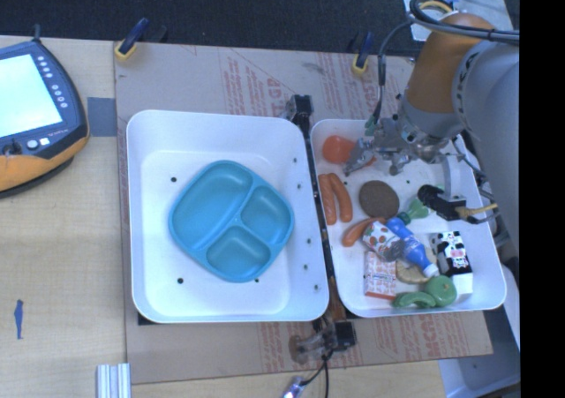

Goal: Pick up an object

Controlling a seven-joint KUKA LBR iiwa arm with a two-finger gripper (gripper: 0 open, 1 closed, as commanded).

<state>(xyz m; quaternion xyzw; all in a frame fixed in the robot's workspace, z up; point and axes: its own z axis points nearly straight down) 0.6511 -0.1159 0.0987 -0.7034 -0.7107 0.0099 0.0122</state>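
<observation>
The right bin (491,297), a shallow white plastic tray with rounded corners, is the landmark here, and the objects to pick from all lie inside it. Near its middle sits a flat, dark brown round patty (380,199); toward the bin's left wall lie two glossy orange-red sausages (335,198) side by side, with a third small sausage (357,232) just below the patty. In the bin's upper left corner rests a smooth, rounded orange-red tomato (336,149). Lower in the bin, a blue tube-shaped bottle (410,245) lies tilted across a printed red-and-white packet (379,273), a small black-and-white carton (455,257) stands by the right wall, and a curved green piece (427,297) lies along the bottom edge. The metallic hand (387,154) hangs over the bin's upper part, just right of the tomato and above the patty; whether it is released or clenched I cannot tell, and nothing is visibly gripped. To the left of this bin, touching it, is the left bin (141,211), which holds a smooth light-blue divided plate (231,220) with three compartments. Both rest on a cardboard sheet (221,78) on the pale wooden bench (62,255).
</observation>
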